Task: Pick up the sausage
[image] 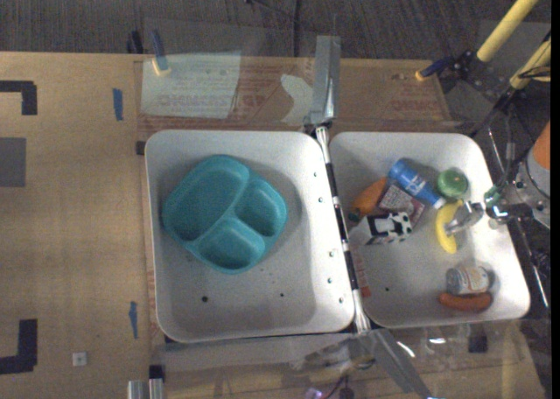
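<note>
no readable writing on the blue can (411, 182); gripper (461, 218) grip unclear, well above sausage (465, 301).

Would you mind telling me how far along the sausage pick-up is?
Nothing looks done yet: the sausage lies at the near edge of the right bin, beside a small can. The tool hovers over the banana, short of it. Reaching, grasping and lifting remain.

Two smooth white plastic bins (236, 323) sit on a matt wooden bench (70, 240). The teal divided plate (225, 212) looks like plastic (slightly glossy); the gripper (464, 218) glints metallic.
</note>
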`<state>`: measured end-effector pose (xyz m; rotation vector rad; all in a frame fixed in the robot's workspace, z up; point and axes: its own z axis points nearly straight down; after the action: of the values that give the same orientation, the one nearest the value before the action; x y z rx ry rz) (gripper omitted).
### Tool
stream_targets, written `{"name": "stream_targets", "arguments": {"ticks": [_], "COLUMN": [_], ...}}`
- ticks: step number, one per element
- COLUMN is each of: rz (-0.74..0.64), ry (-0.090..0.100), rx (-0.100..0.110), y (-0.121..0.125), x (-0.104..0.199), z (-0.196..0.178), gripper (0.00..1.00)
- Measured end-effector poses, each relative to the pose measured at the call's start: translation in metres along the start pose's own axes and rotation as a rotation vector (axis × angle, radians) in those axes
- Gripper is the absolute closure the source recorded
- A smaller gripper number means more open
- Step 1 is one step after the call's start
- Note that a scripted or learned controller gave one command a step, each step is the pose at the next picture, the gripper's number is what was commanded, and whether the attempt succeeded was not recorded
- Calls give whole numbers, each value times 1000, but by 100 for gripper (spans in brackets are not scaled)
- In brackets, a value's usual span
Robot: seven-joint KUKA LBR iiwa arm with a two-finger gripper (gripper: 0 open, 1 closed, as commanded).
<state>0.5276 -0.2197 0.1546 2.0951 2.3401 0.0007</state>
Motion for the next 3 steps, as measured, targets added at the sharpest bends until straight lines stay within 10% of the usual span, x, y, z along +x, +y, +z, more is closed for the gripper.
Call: {"name": "stream_targets", "arguments": {"ticks": [1,2,3], "rz": [222,-99,-93], "ry": [13,-4,-12], "rx": [0,-5,-13], "y": [-37,-44,-43], "x": [10,24,20], "z": [59,67,55], "gripper": [0,0,100]}}
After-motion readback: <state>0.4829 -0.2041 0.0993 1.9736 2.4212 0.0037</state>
